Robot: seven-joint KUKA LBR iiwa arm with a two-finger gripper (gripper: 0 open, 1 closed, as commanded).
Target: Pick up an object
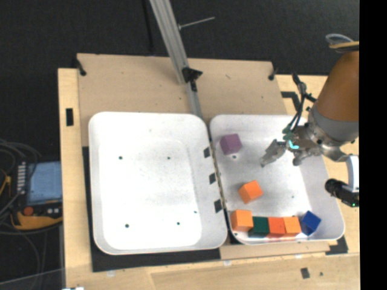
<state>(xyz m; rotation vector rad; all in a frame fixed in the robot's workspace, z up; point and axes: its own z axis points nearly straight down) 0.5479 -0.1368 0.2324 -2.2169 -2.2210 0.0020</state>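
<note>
Camera view: tan tabletop (242, 77) on dark floor, two white bins side by side. Landmark: right bin (320, 180). Left of it, the left bin (151, 180). Inside the right bin, seven blocks: purple block (230, 143) near its far-left corner, lone orange block (250, 191) mid-floor, five along its near wall. Claw (284, 154) above its floor, fingers spread, pinching nothing.

Plenty of room is sitting open in the middle of the right bin (314, 180) around the lone orange cube (250, 191), with the purple cube (230, 143) off near the far-left corner. The near wall is getting crowded by a tight row of blocks (275, 224), touching side by side.
</note>
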